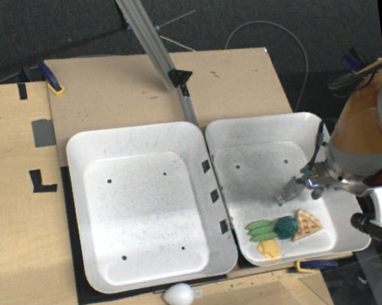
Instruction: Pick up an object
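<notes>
On the worktop (237,79) two white bins sit side by side. The right bin (259,139) holds a small cluster toward its 6 o'clock edge: a green pod-shaped piece (260,228), a dark green lumpy piece (285,226) just beside it, a yellow piece (268,247) below them, and a pizza-slice toy (306,224) at the 3 o'clock end of the group. The gripper (299,190) hangs over this bin at about 12 o'clock from the cluster, apart from it; its two fingers are spread and nothing lies between them. A white egg-shaped object (178,296) rests outside the left bin (133,138), at that bin's 6 o'clock
</notes>
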`<state>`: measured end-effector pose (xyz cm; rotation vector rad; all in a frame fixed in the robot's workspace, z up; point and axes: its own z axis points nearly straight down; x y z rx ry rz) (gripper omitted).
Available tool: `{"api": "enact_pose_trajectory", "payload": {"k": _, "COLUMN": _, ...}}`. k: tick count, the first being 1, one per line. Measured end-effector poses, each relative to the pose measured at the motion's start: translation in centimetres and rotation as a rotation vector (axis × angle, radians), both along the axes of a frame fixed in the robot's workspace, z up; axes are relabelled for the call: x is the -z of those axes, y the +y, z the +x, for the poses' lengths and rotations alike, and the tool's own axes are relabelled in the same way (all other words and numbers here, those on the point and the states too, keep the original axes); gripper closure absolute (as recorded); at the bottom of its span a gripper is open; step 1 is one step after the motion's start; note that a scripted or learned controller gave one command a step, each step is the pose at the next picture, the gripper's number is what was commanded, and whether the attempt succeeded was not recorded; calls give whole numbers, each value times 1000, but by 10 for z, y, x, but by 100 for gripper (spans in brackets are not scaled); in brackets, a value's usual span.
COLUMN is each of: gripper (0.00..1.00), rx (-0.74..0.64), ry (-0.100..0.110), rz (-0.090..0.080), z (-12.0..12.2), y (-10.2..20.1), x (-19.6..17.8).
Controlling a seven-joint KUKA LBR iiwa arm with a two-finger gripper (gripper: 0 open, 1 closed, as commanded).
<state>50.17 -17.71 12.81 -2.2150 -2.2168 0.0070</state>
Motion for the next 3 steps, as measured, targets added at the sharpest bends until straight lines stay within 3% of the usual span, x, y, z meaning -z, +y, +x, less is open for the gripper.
{"api": "enact_pose_trajectory", "payload": {"k": 1, "gripper": 0, "rx": 0, "ry": -7, "rz": -4, "z": 0, "y": 0, "x": 40}}
{"api": "enact_pose_trajectory", "payload": {"k": 2, "gripper": 100, "rx": 0, "ry": -7, "rz": -2, "z": 0, "y": 1, "x": 29}}
{"api": "enact_pose_trajectory", "payload": {"k": 3, "gripper": 100, "rx": 1, "ry": -10, "rz": -3, "z": -6, "y": -3, "x": -16}}
